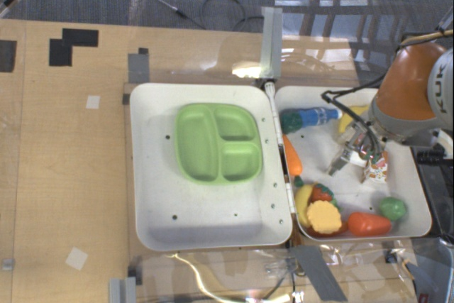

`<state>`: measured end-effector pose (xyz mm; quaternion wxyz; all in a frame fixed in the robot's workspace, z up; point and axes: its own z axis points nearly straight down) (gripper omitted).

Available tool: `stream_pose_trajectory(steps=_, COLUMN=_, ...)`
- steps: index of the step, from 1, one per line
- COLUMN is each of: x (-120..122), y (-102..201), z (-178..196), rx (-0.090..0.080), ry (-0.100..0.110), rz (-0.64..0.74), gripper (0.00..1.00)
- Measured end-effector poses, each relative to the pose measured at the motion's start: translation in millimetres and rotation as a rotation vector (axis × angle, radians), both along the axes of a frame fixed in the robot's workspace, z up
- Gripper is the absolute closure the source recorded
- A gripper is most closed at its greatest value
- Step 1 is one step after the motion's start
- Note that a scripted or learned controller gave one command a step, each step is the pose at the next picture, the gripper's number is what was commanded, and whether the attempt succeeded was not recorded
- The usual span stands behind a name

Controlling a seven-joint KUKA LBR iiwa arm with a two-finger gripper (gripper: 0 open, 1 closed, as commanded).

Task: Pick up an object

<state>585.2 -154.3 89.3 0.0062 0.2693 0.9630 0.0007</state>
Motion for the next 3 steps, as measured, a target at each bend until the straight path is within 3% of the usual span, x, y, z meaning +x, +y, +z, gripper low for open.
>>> stream_pose_trajectory(steps=1, x=62.6, y=52.7, z=-1.9, rx=-0.001, ry=0.021, rz=0.063, gripper=0.0)
stream_pose_trajectory(steps=2, x=7.6, y=6.7, z=-0.2, rx=-0.003, ry=0.002, rz=0.082, gripper=0.0)
stream_pose_trajectory(steps=3, x=56.7, y=57.1, z=-0.6, rx=-0.004, ry=0.036, rz=-0.242, gripper=0.0)
